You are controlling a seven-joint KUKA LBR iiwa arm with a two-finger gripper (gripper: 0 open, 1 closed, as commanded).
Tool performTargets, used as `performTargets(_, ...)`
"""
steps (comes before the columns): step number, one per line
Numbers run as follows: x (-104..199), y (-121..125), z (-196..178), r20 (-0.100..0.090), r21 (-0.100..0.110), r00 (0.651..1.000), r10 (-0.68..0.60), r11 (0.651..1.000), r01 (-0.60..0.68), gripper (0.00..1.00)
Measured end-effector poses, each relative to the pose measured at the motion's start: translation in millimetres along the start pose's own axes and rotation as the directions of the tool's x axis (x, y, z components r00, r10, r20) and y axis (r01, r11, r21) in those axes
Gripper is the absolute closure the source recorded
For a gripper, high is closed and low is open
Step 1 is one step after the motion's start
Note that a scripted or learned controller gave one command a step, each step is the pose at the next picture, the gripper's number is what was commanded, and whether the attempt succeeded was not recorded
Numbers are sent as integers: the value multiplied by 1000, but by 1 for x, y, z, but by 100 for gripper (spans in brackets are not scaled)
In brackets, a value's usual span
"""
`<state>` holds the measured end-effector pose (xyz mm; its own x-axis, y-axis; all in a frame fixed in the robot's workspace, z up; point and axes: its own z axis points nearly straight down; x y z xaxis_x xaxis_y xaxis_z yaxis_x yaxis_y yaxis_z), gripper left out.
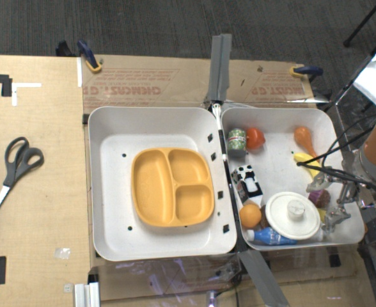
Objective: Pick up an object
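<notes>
arm (pixel 375 147) cropped at right, banana (pixel 308 164) partly hidden

Even, bright overhead light reaches my bench; the white bins (pixel 105 190) look slightly washed out. Shadows are soft, focus mildly grainy throughout.

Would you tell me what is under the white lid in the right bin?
A blue bottle pokes out from under the white lid's front edge, beside an orange. The lid covers the rest.

Upside-down "CHEMICALS" print on cardboard (pixel 137 85)
</notes>
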<state>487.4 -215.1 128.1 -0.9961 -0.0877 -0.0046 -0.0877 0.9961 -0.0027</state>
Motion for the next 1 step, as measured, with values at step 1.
performTargets(1,-47,-10,38,-3,-3,999,-49,999,49,0)
